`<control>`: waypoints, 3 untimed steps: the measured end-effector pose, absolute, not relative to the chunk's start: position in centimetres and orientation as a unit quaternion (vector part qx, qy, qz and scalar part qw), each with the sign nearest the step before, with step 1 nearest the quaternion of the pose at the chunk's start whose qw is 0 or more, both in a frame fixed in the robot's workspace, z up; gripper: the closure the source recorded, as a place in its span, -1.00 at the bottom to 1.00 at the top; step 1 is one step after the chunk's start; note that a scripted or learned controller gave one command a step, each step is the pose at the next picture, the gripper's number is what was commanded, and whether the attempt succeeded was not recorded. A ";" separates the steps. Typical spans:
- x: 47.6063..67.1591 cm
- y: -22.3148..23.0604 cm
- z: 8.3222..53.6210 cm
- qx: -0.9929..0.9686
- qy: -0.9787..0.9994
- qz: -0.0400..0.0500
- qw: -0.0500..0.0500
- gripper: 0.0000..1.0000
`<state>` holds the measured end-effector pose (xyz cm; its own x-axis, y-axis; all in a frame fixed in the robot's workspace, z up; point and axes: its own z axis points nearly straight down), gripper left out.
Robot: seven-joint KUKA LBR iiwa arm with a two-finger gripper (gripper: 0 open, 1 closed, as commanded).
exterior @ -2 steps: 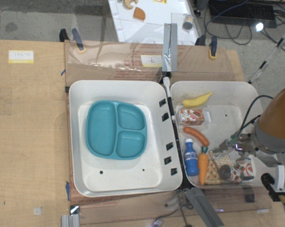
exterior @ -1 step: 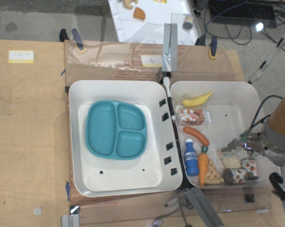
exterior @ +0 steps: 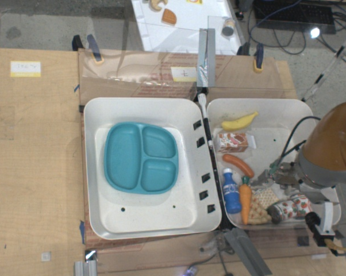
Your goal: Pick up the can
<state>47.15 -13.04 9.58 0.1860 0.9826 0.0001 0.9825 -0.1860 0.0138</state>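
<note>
1. My gripper [exterior: 279, 180] sits low over the right bin [exterior: 276, 109], wrist w/ the orange band bulking in from the right. Can't tell from this slanted overhead whether it's released or clenched; the wrist body and cables hide the business end.

2. The can [exterior: 289, 208] lies on its side just below the gripper, near the bin's front-right corner, red patterned label up, dark end facing left. Nothing I see says it's gripped, so I treat it as not yet picked.

3. It being tipped over matters: a straight-down pinch has to go across the round body, which prob. rolls if I'm off-centre.

4. Crowding on its left: a cracker [exterior: 260, 203] touching or nearly touching the can's dark end, then a carrot [exterior: 245, 198] and a blue bottle [exterior: 231, 192] standing side by side (tight pack, little room on that side).

5. Further back: a sausage [exterior: 238, 165], a packaged snack [exterior: 233, 142], a banana [exterior: 239, 121] by the back wall. All well apart from the can, no worry there.

6. Left bin [exterior: 98, 171] holds a teal divided plate [exterior: 141, 157], likely the drop zone for other runs; irrelevant for a plain pick.

7. My call: approach stage, gripper needs to shift toward the front before closing.
</note>
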 end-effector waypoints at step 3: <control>47.1 -15.4 9.6 0.774 0.633 0.004 0.007 -1.00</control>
<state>47.11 -15.41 9.60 0.1982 0.9802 -0.0028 0.9801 -0.1981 0.0149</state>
